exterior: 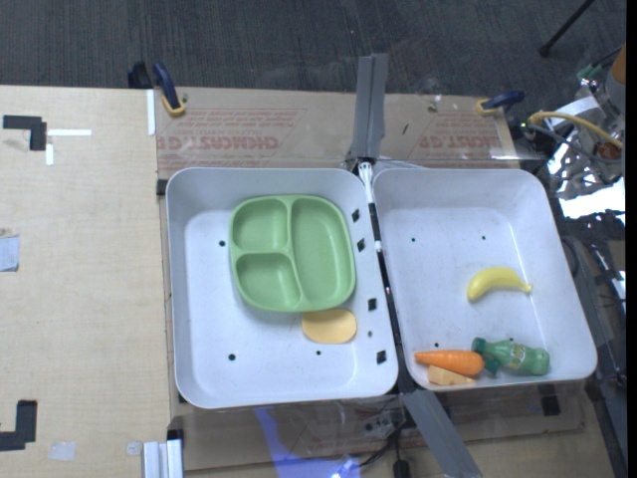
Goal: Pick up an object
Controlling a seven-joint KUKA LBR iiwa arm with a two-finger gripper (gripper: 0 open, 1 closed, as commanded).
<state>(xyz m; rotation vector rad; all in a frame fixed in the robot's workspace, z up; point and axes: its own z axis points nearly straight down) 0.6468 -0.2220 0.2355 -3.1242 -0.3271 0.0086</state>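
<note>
Below, two white bins [189, 297] on a plywood bench [80, 267].

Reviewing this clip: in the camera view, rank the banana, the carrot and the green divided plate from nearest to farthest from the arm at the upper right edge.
Measured from the arm:
1. Banana, middle of the right bin.
2. Carrot, the right bin's near edge.
3. Green divided plate, left bin.

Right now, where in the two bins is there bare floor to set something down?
Right bin: its whole upper half, above the banana. Left bin: the strip below the green plate. Crowded: the right bin's lower edge, with carrot and green bottle.
</note>
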